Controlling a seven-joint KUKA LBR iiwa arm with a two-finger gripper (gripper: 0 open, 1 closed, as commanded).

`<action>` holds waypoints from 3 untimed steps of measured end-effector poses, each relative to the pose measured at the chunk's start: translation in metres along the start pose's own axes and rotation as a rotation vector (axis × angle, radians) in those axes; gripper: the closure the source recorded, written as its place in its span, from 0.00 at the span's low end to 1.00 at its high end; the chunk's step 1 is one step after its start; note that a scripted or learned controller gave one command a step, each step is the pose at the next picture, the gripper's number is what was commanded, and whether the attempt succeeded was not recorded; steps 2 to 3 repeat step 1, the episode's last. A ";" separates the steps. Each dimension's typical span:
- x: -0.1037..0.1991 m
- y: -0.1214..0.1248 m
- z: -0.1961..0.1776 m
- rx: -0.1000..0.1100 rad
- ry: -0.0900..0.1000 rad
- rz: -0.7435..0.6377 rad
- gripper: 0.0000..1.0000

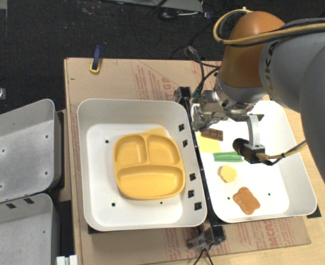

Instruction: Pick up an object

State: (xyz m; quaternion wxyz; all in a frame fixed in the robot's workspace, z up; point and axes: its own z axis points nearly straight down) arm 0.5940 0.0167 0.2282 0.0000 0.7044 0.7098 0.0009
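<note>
The right bin (295,173) holds several small items: a dark brown block (211,134), a pale yellow square (208,144), a green stick (227,157), a round yellow piece (227,174) and a brown biscuit-shaped piece (246,200). My gripper (205,116) hangs low over the far left part of this bin, just above the brown block. The wrist and its cabling hide the gripper's tips. Nothing can be seen held in it.
The left bin (96,203) carries a yellow divided tray (148,166). The ridge where the two bins meet (198,164) runs just left of the gripper. The arm's grey body and orange band (251,43) cover the right bin's far side. A black cable fitting (245,149) hangs beside the green stick.
</note>
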 end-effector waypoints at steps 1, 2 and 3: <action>0.062 -0.001 0.000 0.000 0.001 -0.002 1.00; 0.062 -0.001 0.000 0.000 0.001 -0.002 1.00; 0.062 -0.001 0.000 0.000 0.001 -0.002 1.00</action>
